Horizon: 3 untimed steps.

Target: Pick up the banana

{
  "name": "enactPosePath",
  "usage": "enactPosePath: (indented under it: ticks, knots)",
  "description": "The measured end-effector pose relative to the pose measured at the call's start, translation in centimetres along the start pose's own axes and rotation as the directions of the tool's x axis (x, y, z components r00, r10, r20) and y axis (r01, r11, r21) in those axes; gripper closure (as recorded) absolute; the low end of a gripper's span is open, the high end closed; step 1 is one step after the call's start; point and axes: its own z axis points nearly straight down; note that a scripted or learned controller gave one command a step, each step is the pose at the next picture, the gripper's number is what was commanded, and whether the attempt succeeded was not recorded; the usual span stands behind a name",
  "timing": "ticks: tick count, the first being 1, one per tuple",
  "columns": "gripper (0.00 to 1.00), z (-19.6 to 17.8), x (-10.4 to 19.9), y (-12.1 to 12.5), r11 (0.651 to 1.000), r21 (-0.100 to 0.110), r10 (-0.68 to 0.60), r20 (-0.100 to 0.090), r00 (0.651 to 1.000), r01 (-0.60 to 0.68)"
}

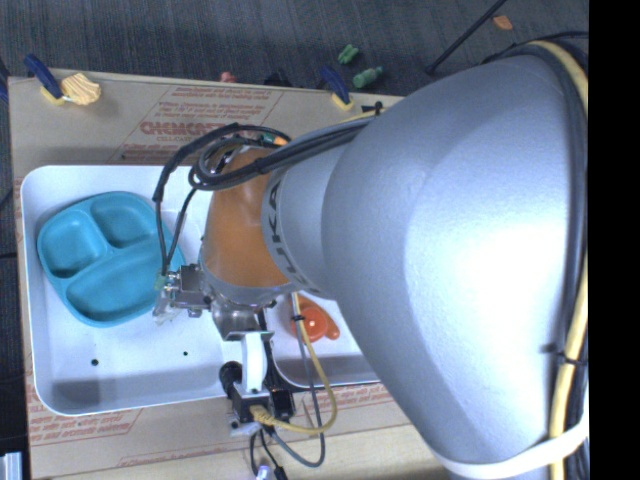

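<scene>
Looming nearest the lens: grey arm (450, 248), its bulk covering most of the right side. It hides nearly all of the right bin (340, 373).

Orange band (235, 233) sits above the wrist, with dark cables looped over it.

Tool (178, 296) is low over the left bin (120, 383), at the right edge of the blue plate (100, 253). Cannot tell whether it is apart, together or clamped on anything; the wrist blocks the view.

Blue plate: divided, three compartments, lying in the far-left part of the left bin. The bin's near half is bare white with a few dark specks.

Small orange object (318, 323) lies in the exposed strip of the right bin, just beside the arm.

Banana: cannot tell where it lies.

Desk (200, 108) is tan with red print, bordering the bins on the far side. Two blue clamps at its far edge, one at the left corner (42, 73), one near the middle (335, 85). A pale yellow lump (82, 90) touches the left clamp; cannot tell what it is.

Beyond the desk, dark floor (150, 18), with small green bits (360, 68) scattered on it.
</scene>
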Motion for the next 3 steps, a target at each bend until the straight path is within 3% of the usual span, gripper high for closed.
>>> enactPosePath:
  ticks: [1, 2, 3]
  knots:
    - [0.0, -11.8, -3.7, 6.3, 0.967, -0.004, 0.255, -0.003, 0.967, -0.255]
    - [0.0, -12.8, -13.8, 2.2, 0.898, 0.0, 0.44, -0.002, 0.898, -0.44]
    - [0.0, -4.8, -7.8, 1.6, 0.767, 0.003, 0.642, -0.001, 0.767, -0.642]
